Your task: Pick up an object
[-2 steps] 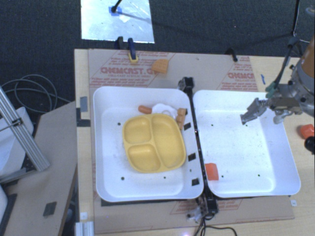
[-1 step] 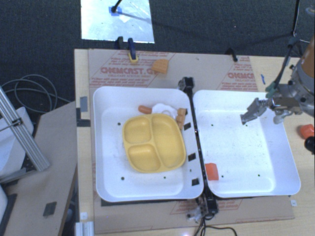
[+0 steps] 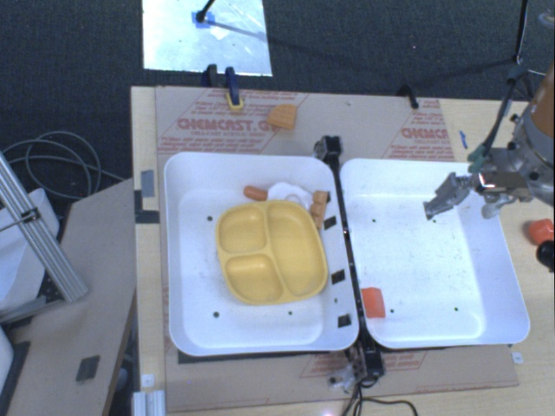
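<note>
Nearest me, a small orange block [image 3: 372, 302] sits in the right bin [image 3: 486, 323], at its near corner beside the divider. The gripper [image 3: 453, 199] hangs over that bin's far right side, well apart from the block, its fingers parted and holding nothing. Left of that bin, the other bin [image 3: 186, 319] holds a yellow divided tray [image 3: 269, 254]. I'd call this the approach; next it must travel to the block and descend.

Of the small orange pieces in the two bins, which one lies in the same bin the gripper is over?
The orange block at the right bin's near-left corner; the orange sausage-shaped piece lies in the left bin beside the yellow tray.
</note>
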You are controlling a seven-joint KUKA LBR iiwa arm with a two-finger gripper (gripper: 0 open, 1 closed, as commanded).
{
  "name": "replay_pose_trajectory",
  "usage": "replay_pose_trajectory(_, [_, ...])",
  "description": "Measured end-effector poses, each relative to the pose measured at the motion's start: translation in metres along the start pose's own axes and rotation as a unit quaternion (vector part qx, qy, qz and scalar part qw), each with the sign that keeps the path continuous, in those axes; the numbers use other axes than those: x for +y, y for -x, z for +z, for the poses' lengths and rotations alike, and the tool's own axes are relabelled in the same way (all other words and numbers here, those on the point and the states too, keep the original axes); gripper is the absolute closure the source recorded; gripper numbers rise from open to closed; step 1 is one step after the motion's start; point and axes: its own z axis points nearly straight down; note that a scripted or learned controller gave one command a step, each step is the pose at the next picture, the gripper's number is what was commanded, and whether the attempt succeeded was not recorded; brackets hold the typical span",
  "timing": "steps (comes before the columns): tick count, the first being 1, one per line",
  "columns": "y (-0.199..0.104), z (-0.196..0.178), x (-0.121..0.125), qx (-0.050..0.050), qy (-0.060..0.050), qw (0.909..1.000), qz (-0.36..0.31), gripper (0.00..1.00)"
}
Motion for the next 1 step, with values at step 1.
replay_pose_trajectory(1, [0.0000,0.0000,0.0000,0.000,0.000,1.0000,0.000,0.00])
